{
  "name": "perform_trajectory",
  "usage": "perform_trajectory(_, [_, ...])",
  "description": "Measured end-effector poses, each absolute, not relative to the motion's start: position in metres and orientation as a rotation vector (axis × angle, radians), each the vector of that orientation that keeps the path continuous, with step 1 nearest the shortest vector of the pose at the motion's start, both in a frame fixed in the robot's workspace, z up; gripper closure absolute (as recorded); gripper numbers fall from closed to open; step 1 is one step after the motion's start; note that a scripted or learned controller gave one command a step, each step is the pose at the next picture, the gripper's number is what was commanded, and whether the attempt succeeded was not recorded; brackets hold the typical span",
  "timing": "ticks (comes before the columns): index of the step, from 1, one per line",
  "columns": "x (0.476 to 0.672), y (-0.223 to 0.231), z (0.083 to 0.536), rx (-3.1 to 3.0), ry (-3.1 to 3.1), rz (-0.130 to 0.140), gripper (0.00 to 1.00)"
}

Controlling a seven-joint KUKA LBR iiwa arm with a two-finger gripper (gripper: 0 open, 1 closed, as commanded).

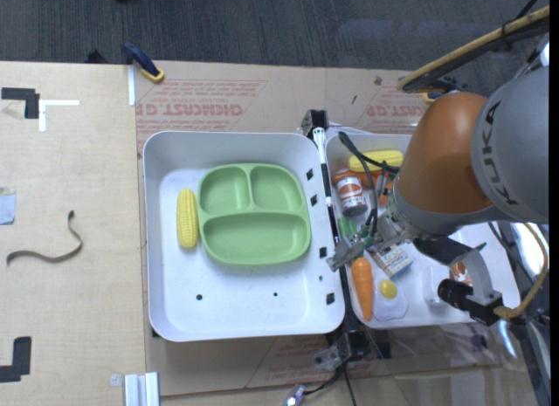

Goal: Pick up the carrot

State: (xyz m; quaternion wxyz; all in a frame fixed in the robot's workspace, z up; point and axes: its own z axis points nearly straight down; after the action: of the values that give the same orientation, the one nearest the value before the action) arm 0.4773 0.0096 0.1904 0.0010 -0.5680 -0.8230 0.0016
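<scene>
From my seat, the left bin [162, 308] has bare floor along its near side; a corn cob [186, 217] lies just beside the green divided plate [254, 213]. Across the shared rims, the carrot [362, 287] lies in the right bin [410, 315], hard against its left wall, with a can [350, 193] farther up the same wall. The gripper [352, 250] sits at the carrot's upper end; I cannot tell its state.

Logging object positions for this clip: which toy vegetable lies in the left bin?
The corn cob, yellow, beside the green divided plate. The orange carrot lies in the right bin, near the gripper.
</scene>
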Motion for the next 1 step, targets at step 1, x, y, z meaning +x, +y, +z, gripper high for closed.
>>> perform_trajectory(1, [0.4865,-0.0551,0.1906,-2.016,-2.409,0.005,0.0])
